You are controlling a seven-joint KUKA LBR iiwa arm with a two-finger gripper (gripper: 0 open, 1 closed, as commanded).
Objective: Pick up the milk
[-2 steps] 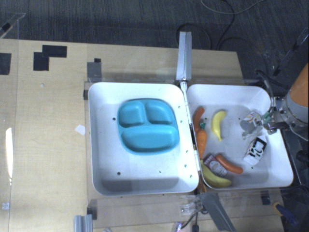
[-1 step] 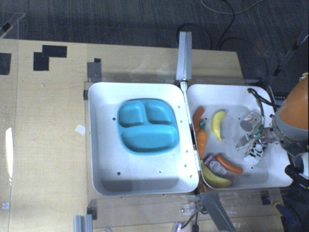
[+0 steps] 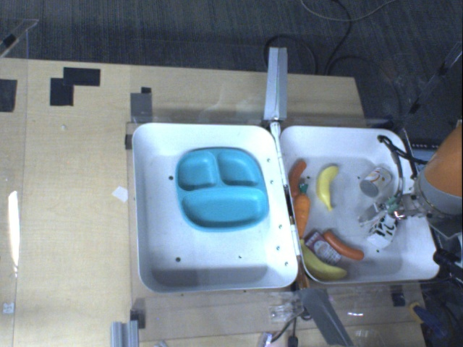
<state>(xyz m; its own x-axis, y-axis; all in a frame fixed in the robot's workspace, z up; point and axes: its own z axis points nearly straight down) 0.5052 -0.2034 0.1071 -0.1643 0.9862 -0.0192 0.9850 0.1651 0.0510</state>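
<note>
Bench [image 3: 72, 194]: pale wood top, black tape marks at its far left, dark carpet beyond with a loose cable.

Left bin [image 3: 155, 259]: white, shallow, holding a blue divided plate [image 3: 221, 197] near its middle. Landmark for all that follows is the right bin [image 3: 347, 139], touching the left bin along a shared metal divider.

Arm [image 3: 445, 172]: enters over the right bin's right wall; the orange band sits at the frame edge, grey wrist below it.

Gripper [image 3: 385, 212]: low over the right side of the right bin, directly above the milk [image 3: 383, 230], a small white carton with black patches lying near the bin's right wall. Contact between the two is not resolvable; finger spacing cannot be told, too small and cluttered.

Other contents of the right bin, by size: a yellow banana [image 3: 323, 266] along the near wall; a second banana [image 3: 328, 185] in the middle; a carrot [image 3: 302, 215] by the left wall; a sausage [image 3: 343, 246] just above the near banana; a grey can [image 3: 372, 184] just beyond the gripper.
</note>
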